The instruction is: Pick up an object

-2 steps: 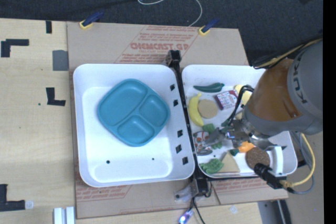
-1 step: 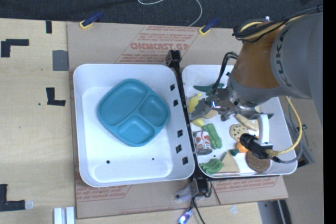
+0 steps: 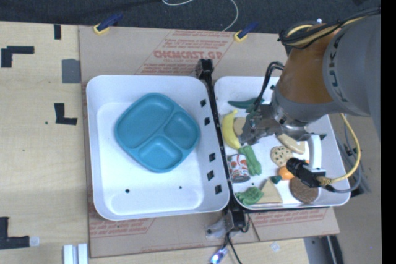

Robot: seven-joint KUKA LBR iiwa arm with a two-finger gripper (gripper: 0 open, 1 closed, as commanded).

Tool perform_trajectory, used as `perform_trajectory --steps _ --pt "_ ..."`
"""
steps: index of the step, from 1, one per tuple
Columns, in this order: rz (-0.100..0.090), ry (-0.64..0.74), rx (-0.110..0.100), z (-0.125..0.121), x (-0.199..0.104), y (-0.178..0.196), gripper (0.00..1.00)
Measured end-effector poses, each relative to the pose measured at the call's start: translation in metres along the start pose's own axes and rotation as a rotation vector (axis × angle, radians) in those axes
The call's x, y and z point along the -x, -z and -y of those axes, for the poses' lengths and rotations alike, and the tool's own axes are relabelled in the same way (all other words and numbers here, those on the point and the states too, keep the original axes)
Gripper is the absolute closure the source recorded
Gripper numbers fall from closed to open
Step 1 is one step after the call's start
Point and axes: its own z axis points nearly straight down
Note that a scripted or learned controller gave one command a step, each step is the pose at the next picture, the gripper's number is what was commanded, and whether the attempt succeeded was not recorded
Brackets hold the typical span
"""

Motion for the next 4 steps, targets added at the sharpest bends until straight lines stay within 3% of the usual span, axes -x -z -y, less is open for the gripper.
perform_trajectory --steps 1,2,3,4 --pt "0.001 -0.005 -0.002 0.044 0.012 -0.01 1.0" --pt "0.0 0.008 0.012 -0.079 -0.053 -0.009 1.0" --pt "0.001 0.0 0.0 -0.033 -0.07 -0.01 1.0" --pt "-0.003 0.003 0.014 0.035 -0.091 0.127 1.0"
